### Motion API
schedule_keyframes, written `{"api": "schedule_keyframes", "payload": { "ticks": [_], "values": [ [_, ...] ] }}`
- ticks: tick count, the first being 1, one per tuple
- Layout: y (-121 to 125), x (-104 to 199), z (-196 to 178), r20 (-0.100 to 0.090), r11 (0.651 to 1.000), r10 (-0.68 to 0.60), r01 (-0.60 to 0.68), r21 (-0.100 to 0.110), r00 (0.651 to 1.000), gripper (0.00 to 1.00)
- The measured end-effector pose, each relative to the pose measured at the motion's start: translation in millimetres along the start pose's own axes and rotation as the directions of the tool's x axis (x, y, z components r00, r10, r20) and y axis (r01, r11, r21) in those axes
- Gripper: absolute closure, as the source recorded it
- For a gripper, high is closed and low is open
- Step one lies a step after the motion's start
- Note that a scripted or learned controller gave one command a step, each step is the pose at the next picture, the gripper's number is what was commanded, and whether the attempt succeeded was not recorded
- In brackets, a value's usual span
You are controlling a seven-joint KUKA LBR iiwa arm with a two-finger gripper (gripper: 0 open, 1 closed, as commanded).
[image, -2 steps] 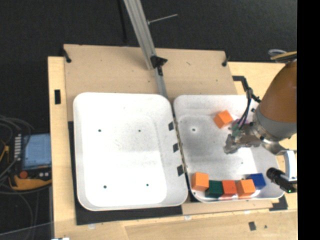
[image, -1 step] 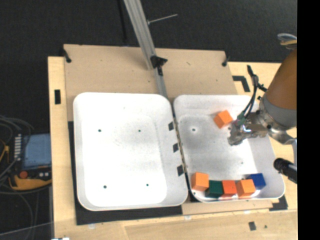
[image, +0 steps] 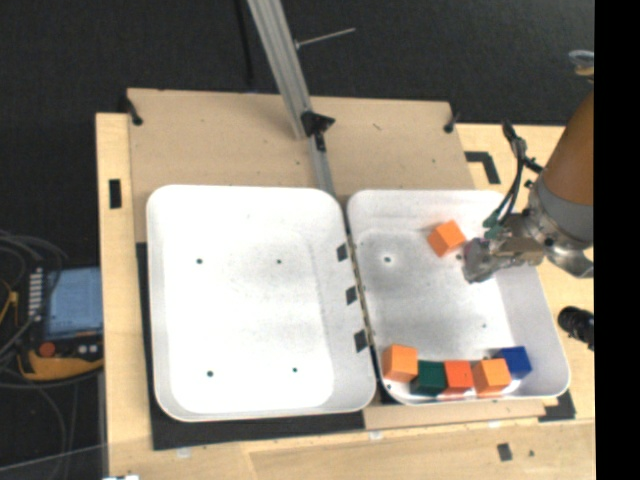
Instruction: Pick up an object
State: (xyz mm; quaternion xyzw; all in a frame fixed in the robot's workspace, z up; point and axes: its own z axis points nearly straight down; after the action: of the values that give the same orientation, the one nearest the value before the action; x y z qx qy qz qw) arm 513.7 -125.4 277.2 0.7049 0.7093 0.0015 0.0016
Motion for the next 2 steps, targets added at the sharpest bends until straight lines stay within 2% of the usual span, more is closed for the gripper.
{"api": "schedule_keyframes", "payload": {
  "ticks": [1, 2],
  "values": [
    [-1.7, 55.3, 15.8, 0.000, 1.000, 0.000, 0.000, 0.004, 1.000, 1.00],
    [1.4, 114.7, 13.3, -0.001, 1.000, -0.002, 0.002, 0.002, 1.000, 1.00]
  ]
}}
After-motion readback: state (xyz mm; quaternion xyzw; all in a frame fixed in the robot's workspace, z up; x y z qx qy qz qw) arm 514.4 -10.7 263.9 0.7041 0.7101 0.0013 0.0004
